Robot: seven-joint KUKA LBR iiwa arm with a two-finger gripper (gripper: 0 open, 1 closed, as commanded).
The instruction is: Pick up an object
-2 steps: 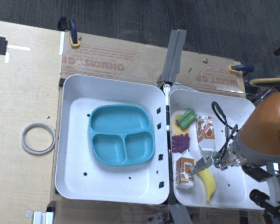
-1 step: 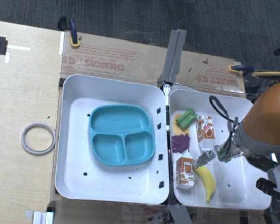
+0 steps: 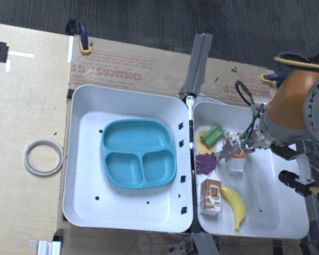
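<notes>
Gripper (image 3: pixel 229 148) is hanging low in the right bin (image 3: pixel 275 226), just past the banana's (image 3: pixel 235 204) far end, with the grey arm (image 3: pixel 312 110) reaching in behind it. Whether it is spread or closed, I cannot tell from this slant. 4 things are lying near the banana: a carton (image 3: pixel 211 196) touching its left side, a purple piece (image 3: pixel 205 162) beyond the carton, a green piece (image 3: pixel 211 135) further on, and an orange piece (image 3: pixel 237 150) right by the tool. The approach step seems to be in hand; nothing is looking lifted. Next, a firm closing on that orange piece, then a straight rise.
</notes>
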